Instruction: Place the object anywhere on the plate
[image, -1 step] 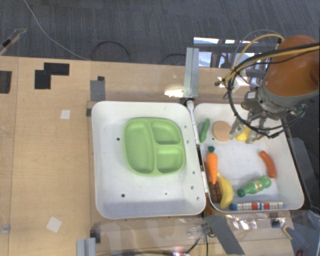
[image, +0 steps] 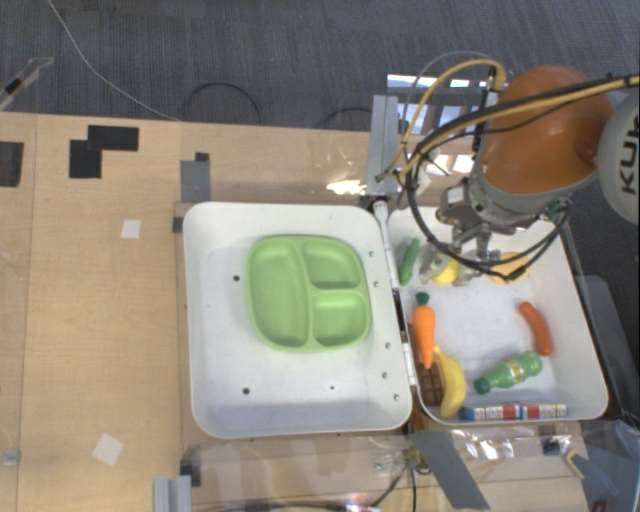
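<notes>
A green divided plate (image: 306, 292) lies in the left white bin (image: 220, 400). The right bin (image: 580, 390) holds several toy foods. My gripper (image: 466, 250) hangs low over the far left part of that bin, under the orange wrist band. A small yellow item (image: 446, 271) lies just left of and below it, partly hidden by the cables. A green vegetable (image: 408, 260) lies beside the yellow item, against the bin's left wall. I cannot see any object held by the gripper.
Also in the right bin are a carrot (image: 425, 335), a banana (image: 453, 386), a brown piece (image: 431, 384), a green bottle (image: 510, 372), a red sausage (image: 536, 328) and a long striped box (image: 520, 411). Yellow and black cables loop above the gripper.
</notes>
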